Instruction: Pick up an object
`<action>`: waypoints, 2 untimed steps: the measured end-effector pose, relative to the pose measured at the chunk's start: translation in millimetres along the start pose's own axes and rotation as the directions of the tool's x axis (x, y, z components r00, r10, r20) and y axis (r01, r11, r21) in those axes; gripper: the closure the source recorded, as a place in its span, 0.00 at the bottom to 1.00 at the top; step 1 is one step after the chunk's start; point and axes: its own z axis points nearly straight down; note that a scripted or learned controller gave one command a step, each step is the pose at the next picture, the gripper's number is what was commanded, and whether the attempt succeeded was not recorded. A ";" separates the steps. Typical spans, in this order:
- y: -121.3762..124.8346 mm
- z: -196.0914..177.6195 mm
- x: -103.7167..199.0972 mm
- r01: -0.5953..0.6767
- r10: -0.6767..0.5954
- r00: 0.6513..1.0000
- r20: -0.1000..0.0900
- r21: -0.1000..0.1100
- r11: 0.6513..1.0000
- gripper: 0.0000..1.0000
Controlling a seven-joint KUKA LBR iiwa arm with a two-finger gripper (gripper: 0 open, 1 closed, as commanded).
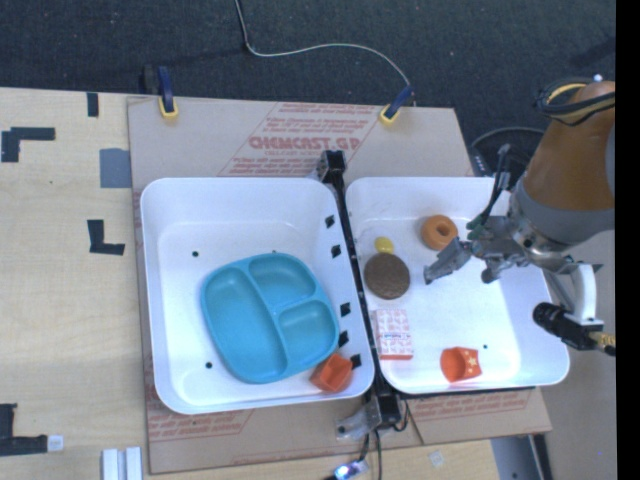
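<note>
The gripper [464, 264] hangs open, holding nothing, over the right bin [520, 368] — doughnut [438, 232] near the far edge, brown disc [386, 276] toward the left edge.

two white bins sat side by side on the bench [60, 268]. the left bin [170, 208] held a blue divided tray [268, 315] and, just beside the tray's lower right corner, a small orange object [333, 372]. the right bin [520, 368] held a brown disc [386, 276], a small yellow piece [384, 245] just above it, an orange ring [438, 232], a red-and-white packet [392, 333] and a red object [460, 364]. the gripper [464, 260] hung over the right bin near the ring, with nothing seen between its fingers.
</note>
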 end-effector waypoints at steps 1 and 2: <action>2.1 -4.3 0.1 0.002 -0.002 1.000 0.002 -0.009 1.000 0.00; 1.7 38.7 0.4 0.001 -0.001 1.000 0.001 -0.005 1.000 0.00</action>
